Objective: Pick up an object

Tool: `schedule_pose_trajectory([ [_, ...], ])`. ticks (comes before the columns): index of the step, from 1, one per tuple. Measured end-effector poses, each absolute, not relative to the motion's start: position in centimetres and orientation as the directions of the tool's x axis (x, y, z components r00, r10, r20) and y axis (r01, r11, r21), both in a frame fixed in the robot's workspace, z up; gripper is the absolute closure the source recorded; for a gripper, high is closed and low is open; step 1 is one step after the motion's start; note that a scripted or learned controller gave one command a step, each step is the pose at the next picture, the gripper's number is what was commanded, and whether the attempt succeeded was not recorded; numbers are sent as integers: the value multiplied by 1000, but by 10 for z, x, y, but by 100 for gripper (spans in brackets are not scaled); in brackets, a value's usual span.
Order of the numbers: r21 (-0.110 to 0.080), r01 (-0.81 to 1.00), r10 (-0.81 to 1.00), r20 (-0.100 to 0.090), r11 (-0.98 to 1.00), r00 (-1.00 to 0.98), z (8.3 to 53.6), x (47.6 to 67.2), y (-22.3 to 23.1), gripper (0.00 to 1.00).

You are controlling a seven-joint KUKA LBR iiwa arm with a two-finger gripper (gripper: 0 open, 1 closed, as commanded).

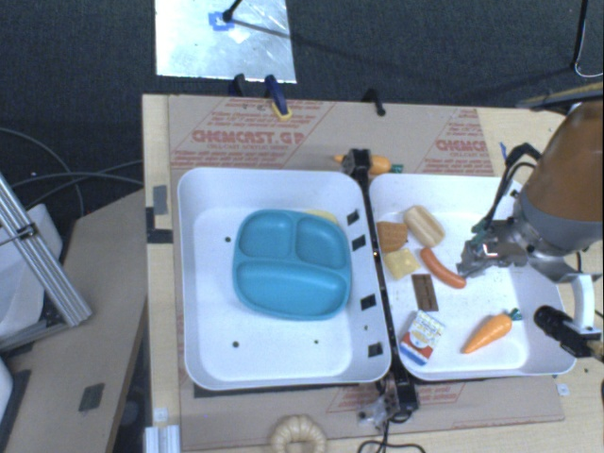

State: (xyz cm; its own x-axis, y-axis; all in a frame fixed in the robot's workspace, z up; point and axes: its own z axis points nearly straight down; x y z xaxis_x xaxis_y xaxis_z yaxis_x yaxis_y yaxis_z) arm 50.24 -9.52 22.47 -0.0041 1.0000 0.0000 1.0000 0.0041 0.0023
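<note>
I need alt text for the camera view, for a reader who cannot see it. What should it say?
A grey robot arm reaches from the right, its gripper low over the right bin, beside a toy sausage. That bin also holds a toy carrot, bread roll and small carton; the left bin holds a blue divided plate.

1. Lighting is bright and even across the bench, apparently from overhead, with soft, short shadows.
2. The white bins point(283, 182) come close to overexposure yet keep their rim detail.
3. A metal sheet point(225, 26) at the top shows patchy glare.
4. The surrounding dark floor point(75, 55) stays dim.
5. Focus is moderate; small items look slightly soft, and the orange band point(576, 163) is blurred.
</note>
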Motion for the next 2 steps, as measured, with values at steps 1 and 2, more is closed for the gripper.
schedule_pose_trajectory([
  [1, 5, 1000, 1000, 1, 9, -9, 234, 538, -48, 100],
  [2, 0, 1000, 1000, 0, 6, -6, 215, 540, -34, 100],
])
